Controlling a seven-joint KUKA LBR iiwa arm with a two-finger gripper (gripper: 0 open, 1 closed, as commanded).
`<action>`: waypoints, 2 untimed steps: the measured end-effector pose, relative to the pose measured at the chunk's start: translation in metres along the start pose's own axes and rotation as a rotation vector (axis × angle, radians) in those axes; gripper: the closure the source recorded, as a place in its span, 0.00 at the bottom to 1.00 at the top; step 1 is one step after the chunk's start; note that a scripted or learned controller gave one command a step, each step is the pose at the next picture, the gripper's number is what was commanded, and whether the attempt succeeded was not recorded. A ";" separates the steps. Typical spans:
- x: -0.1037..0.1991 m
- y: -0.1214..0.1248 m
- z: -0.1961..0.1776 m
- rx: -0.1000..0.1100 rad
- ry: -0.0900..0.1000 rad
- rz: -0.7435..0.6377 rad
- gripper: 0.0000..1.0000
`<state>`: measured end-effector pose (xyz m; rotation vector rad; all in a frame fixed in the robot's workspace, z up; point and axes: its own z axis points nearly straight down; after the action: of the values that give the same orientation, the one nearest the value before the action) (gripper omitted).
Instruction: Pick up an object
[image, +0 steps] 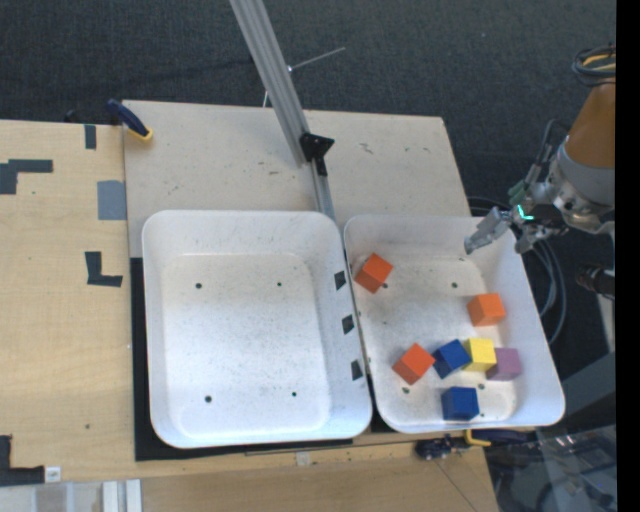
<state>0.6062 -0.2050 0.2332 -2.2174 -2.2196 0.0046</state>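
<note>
Several small cubes lie in the right bin (420, 232). One orange cube (374, 271) sits alone near its back left. A second orange cube (486, 309) rests by the right wall. Toward the front cluster a third orange cube (412, 362), a blue cube (452, 356), a yellow cube (482, 352), a purple cube (505, 363) and another blue cube (460, 402). My gripper (500, 240) hangs over the bin's back right corner, open, with nothing between its fingers. It stands apart from every cube; the nearest is the orange one by the right wall.
The left bin (240, 330) stands beside the right one, their rims touching. A slanted metal bar (280, 85) runs from the top down to the bins' shared back edge. A blue-and-yellow tool (130, 120) lies on the bench at the back left. Cables (555, 290) hang right of the right bin.
</note>
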 end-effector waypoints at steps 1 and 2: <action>0.000 0.001 -0.002 -0.004 -0.002 -0.001 0.00; 0.000 0.002 0.041 0.001 -0.001 -0.001 0.00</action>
<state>0.6077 -0.2055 0.1919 -2.2171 -2.2205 0.0065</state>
